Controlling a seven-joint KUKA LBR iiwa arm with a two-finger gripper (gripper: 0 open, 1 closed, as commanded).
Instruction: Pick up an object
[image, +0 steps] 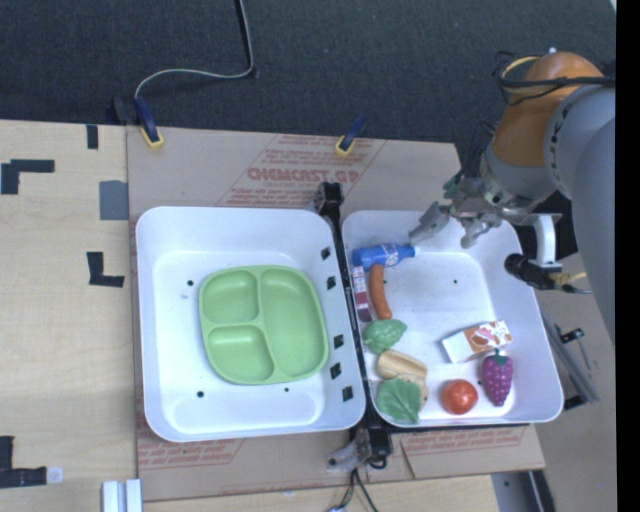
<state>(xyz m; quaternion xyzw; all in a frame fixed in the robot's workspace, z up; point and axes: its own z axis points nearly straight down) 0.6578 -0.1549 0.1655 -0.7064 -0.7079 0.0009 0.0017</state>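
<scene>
Blue bottle (381, 255) left of tool (452, 228)

Arm (560, 120) cut off at right edge.

Glossy white plastic bins (165, 300); matt green plastic plate (264, 325); cardboard bench (290, 170).

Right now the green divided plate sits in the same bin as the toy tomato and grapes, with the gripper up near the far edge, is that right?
Not quite. The camera view shows the green divided plate alone in the left bin; the toy tomato and grapes lie in the right bin. The gripper is indeed near that bin's far edge.
</scene>
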